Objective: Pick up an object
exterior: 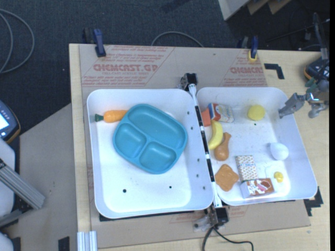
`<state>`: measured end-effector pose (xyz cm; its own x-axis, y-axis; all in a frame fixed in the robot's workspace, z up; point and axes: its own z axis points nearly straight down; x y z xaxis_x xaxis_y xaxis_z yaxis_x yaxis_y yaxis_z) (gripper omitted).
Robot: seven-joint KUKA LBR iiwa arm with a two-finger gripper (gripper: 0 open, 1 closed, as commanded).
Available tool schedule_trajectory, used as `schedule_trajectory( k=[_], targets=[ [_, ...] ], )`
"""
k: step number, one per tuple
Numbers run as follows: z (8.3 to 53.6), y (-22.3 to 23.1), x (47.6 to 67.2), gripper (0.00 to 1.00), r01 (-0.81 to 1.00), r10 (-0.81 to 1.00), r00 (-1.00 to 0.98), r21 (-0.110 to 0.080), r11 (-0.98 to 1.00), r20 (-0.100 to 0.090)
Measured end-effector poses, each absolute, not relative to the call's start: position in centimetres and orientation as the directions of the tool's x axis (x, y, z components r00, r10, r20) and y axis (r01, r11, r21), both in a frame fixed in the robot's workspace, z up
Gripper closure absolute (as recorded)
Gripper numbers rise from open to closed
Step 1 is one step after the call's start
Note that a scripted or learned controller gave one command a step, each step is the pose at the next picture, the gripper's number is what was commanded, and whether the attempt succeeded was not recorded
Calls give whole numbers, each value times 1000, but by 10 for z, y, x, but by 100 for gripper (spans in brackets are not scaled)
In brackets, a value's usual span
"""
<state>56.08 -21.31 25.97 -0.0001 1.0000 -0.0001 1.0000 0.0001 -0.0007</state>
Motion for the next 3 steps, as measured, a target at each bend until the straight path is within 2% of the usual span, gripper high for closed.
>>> schedule_trajectory(
  k=[1,2,3],
  targets=[
    [123,-206,648,0,1000,1000,-4,-5,4,2],
    [82,-189,652,0,1000,1000,-2,-5,2,2],
    [96,-190,654,100,1000,1000,-3,2,3,-1]
  ],
)
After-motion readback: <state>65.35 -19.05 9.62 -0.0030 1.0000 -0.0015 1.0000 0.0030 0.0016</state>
